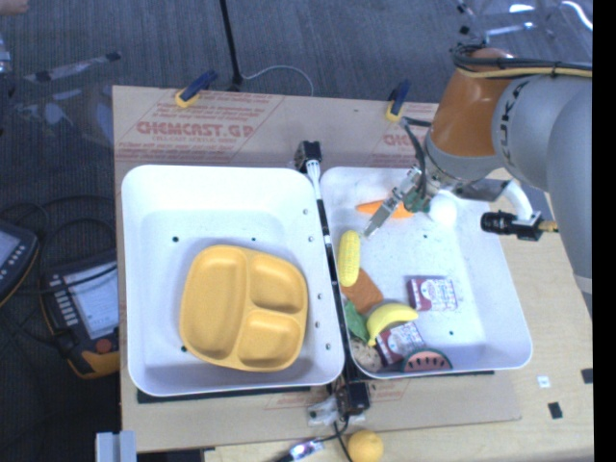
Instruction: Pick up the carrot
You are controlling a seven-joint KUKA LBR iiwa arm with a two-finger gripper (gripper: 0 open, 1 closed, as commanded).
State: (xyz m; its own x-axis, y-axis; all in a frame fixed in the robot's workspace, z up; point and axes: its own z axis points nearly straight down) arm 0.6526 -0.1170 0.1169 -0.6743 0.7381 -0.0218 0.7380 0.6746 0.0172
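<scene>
The grey arm's two-finger gripper point(380, 221) hangs low in the right white bin point(500, 306); its fingers' state I cannot tell. The small orange carrot point(371, 207) lies just beside it.

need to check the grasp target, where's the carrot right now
The carrot lies near the far edge of the right bin, just under the gripper, beyond the corn cob.
</scene>
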